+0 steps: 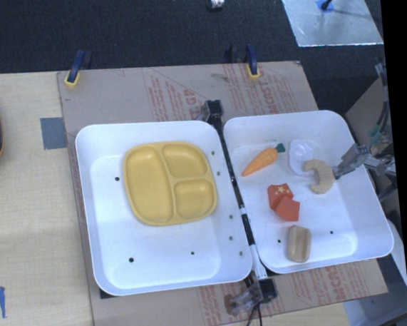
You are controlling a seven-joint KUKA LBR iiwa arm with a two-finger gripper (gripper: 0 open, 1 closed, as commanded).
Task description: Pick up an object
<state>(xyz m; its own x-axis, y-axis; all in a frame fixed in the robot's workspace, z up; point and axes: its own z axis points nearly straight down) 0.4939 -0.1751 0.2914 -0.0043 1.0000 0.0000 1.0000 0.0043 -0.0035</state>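
Gripper (343, 167) at the right white plastic bin's (355, 248) edge.
Its finger state is unclear; tip beside the curved beige mushroom-shaped toy (318, 174).

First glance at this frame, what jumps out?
The yellow divided plate dominates, lying in the left bin. Next comes the colour in the right bin: an orange carrot near its top left and a red block in the middle. The hand reaches in at the right edge, beside a beige curved piece.
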